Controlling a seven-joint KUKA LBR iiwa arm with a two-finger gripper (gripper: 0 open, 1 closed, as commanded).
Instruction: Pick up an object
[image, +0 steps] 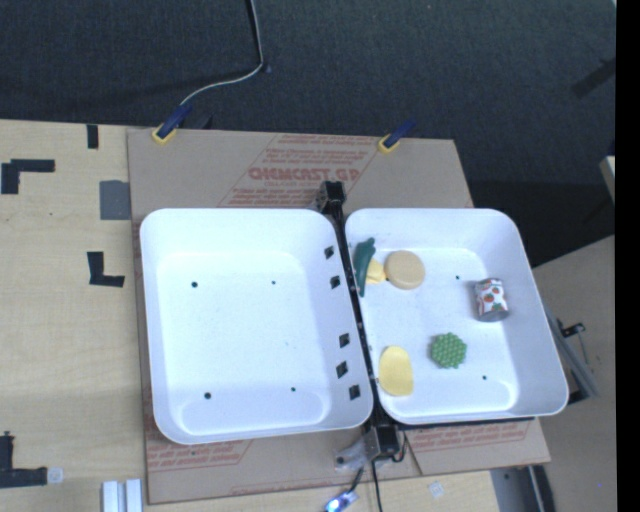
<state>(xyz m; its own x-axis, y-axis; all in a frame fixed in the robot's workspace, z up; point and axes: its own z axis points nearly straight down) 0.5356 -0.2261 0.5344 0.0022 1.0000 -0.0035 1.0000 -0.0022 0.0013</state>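
step: choose target | candidates in right bin (520, 260): tan disc (405, 269), green ball (448, 350), yellow piece (396, 371), small can (490, 298) | jaws: state cannot tell | advice: pick the green ball, well apart from walls; descend vertically, centred

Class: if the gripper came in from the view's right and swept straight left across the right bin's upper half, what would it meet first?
Probably the small red-and-white can, nearest that bin's right wall; beyond it lies the tan disc. Height is unclear.
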